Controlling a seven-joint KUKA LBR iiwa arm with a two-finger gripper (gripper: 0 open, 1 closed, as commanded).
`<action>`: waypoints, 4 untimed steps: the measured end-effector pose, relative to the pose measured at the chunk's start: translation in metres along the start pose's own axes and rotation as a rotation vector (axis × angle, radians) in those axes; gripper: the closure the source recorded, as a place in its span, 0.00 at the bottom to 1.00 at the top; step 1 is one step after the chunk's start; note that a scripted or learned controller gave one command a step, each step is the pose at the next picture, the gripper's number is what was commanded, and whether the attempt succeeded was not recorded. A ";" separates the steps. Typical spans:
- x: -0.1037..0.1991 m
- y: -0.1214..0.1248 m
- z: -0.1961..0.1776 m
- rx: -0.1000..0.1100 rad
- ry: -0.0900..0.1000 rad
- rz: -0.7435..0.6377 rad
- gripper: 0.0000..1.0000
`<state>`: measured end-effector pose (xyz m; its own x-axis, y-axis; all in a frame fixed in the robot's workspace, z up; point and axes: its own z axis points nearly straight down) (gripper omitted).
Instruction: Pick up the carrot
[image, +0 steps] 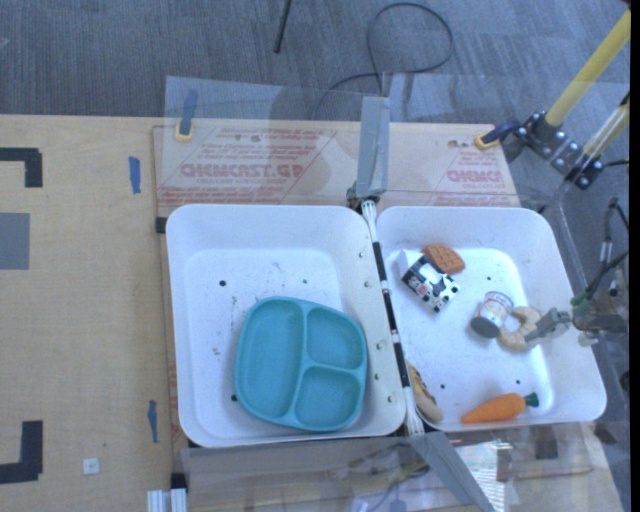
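Note:
The carrot (495, 407), orange with a small green top pointing right, lies flat in the front right corner of the right bin (560, 250). My gripper (562, 322) comes in low over that bin's right rim, about mid-depth. It sits behind the carrot and to its right, well apart from it. Its tip is close to a beige ring-shaped piece (520, 328). Nothing can be seen held in it.
In the right bin are a small tin (491, 313), a black-and-white box (430, 281), a brown biscuit-like piece (443, 258) and a tan item (425, 397) by the divider. A teal divided plate (300, 363) lies in the left bin (200, 250).

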<state>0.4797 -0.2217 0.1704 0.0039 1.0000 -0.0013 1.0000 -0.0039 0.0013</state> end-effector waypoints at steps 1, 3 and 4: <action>0.033 0.002 0.083 -0.006 -0.002 0.006 0.00; 0.018 0.003 0.083 -0.006 -0.002 -0.160 0.00; 0.100 0.002 0.082 -0.008 -0.001 -0.199 0.00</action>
<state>0.4825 -0.1216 0.0881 -0.1943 0.9809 -0.0032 0.9809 0.1944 0.0090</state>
